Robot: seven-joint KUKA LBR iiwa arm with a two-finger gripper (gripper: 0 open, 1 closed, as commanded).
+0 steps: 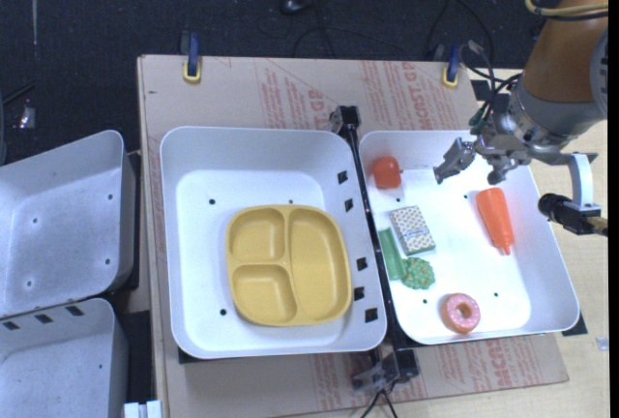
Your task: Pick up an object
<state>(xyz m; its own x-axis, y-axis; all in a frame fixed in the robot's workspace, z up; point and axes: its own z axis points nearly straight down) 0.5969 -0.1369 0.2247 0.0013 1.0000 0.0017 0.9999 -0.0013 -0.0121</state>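
Camera view: right bin as landmark. Inside it, orange carrot at its right side, red tomato near its upper left corner, patterned box at its left, green vegetable just below the box, pink donut near its lower edge. Above its upper right part, gripper with jaws spread apart, clasping nothing. Left of it, left bin bearing yellow divided plate.

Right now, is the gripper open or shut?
Open. The gripper hangs above the right bin, its two fingers spread apart with bare bin floor between them.
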